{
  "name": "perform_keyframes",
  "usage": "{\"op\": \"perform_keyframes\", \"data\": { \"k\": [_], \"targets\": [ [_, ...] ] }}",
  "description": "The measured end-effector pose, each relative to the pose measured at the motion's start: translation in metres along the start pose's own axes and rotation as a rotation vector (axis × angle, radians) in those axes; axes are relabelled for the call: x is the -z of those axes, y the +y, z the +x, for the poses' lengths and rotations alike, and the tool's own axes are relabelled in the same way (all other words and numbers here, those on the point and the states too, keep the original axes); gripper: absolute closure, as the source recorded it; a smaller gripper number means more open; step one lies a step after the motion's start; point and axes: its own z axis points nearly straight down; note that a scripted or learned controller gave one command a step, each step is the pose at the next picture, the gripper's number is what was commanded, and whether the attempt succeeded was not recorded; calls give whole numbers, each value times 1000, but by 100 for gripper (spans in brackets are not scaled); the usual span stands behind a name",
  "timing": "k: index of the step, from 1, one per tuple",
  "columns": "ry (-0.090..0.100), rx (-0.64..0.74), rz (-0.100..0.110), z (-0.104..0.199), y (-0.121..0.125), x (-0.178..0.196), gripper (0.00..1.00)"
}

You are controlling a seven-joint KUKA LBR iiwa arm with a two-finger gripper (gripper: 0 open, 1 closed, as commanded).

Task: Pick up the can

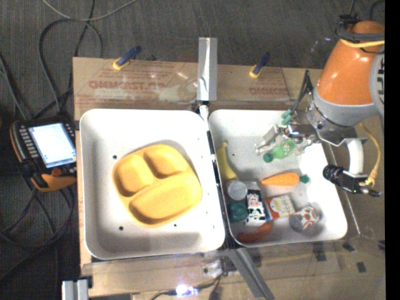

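Observation:
A red-and-white can (305,217) lies on its side in the front right corner of the right bin (331,230). My gripper (277,145) hangs over the back half of that bin, above bare white floor. It is well behind the can and a little to its left, with the carrot (281,180) between the two. The can lies free, with nothing touching it from above.
The right bin also holds a banana (223,161) along its left wall, a grey-topped round container (236,189), a teal cup (237,212), a small carton (254,207), a box (279,205) and a red object (254,233). A yellow divided plate (157,183) sits in the left bin.

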Motion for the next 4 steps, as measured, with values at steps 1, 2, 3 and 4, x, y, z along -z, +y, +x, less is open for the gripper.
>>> {"op": "perform_keyframes", "data": {
  "k": [1,2,3,4],
  "targets": [
    [1,10,0,-16,-45,-143,0],
    [-1,-324,0,-66,8,-141,0],
    [-3,-283,-3,-86,120,-168,0],
    [-1,-539,-11,-38,77,-167,0]
  ]
}}
